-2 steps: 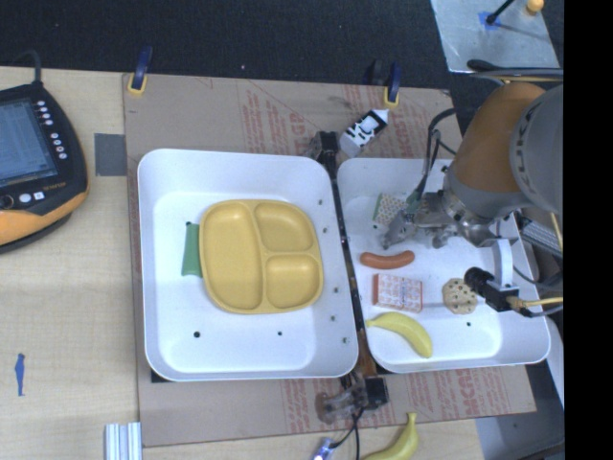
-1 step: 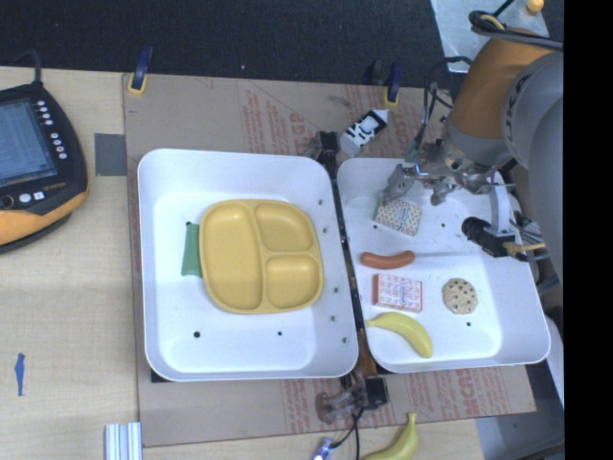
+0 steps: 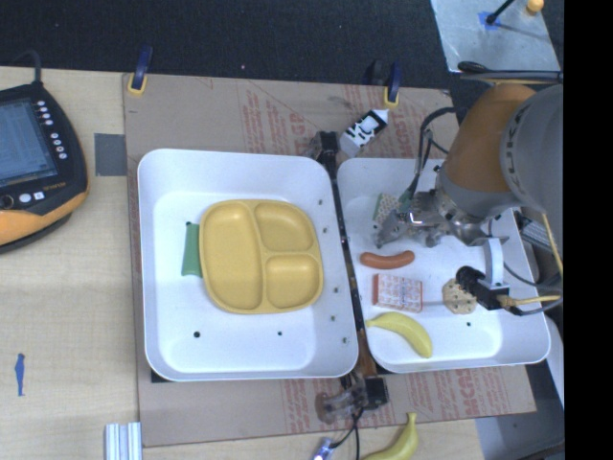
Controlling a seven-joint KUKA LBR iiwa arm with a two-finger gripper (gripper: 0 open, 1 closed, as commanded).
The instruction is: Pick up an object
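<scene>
The gripper [image 3: 391, 226] is hovering in the right bin [image 3: 536, 353], just above the sausage [image 3: 387, 258]; its finger state cannot be determined.

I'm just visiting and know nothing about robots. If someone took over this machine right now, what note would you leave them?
Gripper: low in the right bin, near its upper left; whether it grips anything cannot be told.
Right bin's things: hot dog, pink-checked card, banana, small round piece.
Left bin: yellow divided plate over a green item.
Done: nothing visibly lifted.
Left: grasp one object and raise it.
</scene>
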